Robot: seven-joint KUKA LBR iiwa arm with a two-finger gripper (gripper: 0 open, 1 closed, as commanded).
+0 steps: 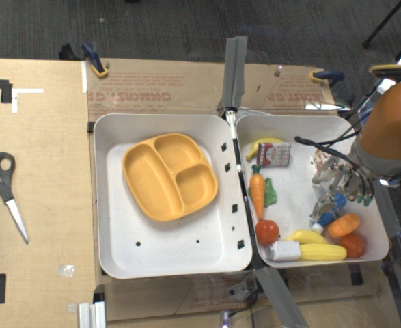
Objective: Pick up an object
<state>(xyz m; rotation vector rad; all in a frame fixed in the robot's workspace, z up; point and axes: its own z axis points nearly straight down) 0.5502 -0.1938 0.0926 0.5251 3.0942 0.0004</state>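
Orange plastic filled most of the left bin [111, 251]: a divided plate [169, 175] lay flat there alone, so you had nothing loose to pick on that side. All the small pieces sat in the right bin [292, 125], which is likely why your arm [391, 125] had reached in from the right over that one. A carrot [257, 191] lay along the left wall beside the divider, with a small carton [275, 155] and a banana [263, 144] at the far end. A tomato [266, 231], a corn cob [322, 252] and a white block [285, 251] crowded the near wall, and two orange-red fruits [347, 234] were packed into the near right corner.

Your gripper [328, 207] hung low over that corner cluster, tips just above a small blue piece [328, 216]. You could not tell from this slant how wide it stood, nor whether it touched or gripped anything. Judging by position, the blue piece or the fruit beside it was the likeliest target.
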